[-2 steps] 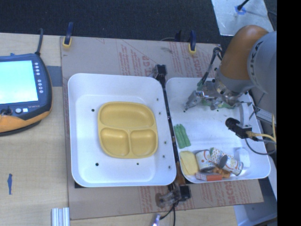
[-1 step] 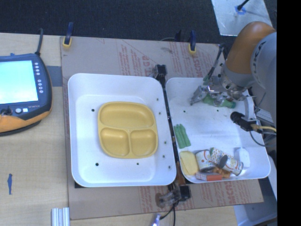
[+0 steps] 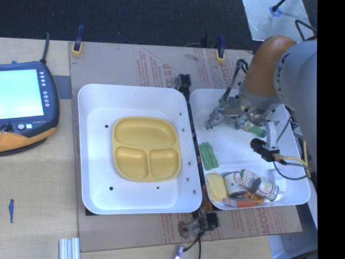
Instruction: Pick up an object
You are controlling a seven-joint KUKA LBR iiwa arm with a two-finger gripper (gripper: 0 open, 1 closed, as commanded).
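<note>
Wooden bench [image 3: 38, 198], brown cardboard sheet [image 3: 135, 63] clamped over it, dark floor behind. Handheld screen [image 3: 21, 99] lies at the far left, well apart from the work.

Two white bins sit side by side on the sheet. Left bin [image 3: 86, 144] holds a yellow divided tray [image 3: 145, 147], flat, roughly centred. Right bin [image 3: 232, 144] holds the loose pieces:
- green strip [image 3: 208, 156] just beside the wall the bins share
- yellow block [image 3: 216, 186] near the front corner, close below the strip
- heap of small things [image 3: 252, 186] along the front wall, touching one another, too jumbled to name
- small green-and-white thing [image 3: 252, 127] close under my wrist, partly hidden

My gripper [image 3: 218, 117] sits low over the back part of the right bin, tilted toward the shared wall. Cannot tell whether it is spread or pressed together; the angle and glare hide that. I see nothing gripped in it. Judgement: no pick made yet.

Risks from here:
- Bare bin floor lies under the gripper, so closing now would likely catch nothing.
- Green strip hugs the wall; a descent there could strike the rim or pin the strip against it.
- Going for the heap could snag two pieces, or nudge them apart and grip none.
- The thing under my wrist could be pushed by the arm, unseen.
</note>
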